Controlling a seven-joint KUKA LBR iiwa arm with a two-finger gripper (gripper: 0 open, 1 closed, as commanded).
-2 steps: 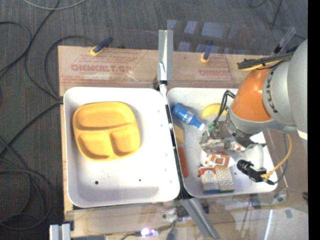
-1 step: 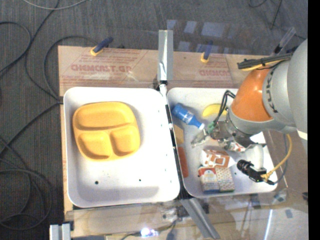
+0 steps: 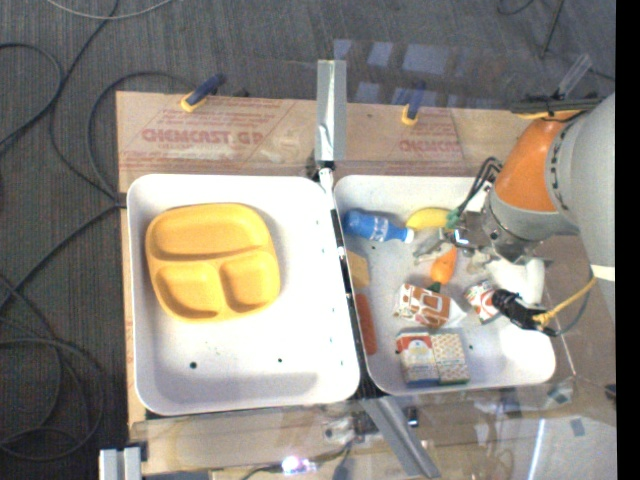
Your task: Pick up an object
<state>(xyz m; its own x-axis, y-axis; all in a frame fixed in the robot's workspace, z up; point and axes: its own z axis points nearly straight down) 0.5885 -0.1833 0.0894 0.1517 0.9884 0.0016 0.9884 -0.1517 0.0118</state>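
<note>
**Gripper Positioned Above Carrot, Right Bin**

While the gripper (image 3: pixel 458 240) hangs at centre right of the frame, its jaw state cannot be determined. Immediately below-left lies the orange toy carrot (image 3: pixel 444 264), tapered, smooth plastic, long axis near vertical. A yellow banana (image 3: pixel 428 217) and blue bottle (image 3: pixel 377 228) lie to its upper left in the right bin (image 3: pixel 530 363).

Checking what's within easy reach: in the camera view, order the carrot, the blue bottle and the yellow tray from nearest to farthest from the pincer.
1. Carrot: right bin, just below the pincer.
2. Blue bottle: same bin, toward its left wall.
3. Yellow tray: left bin, far across the divide.
</note>
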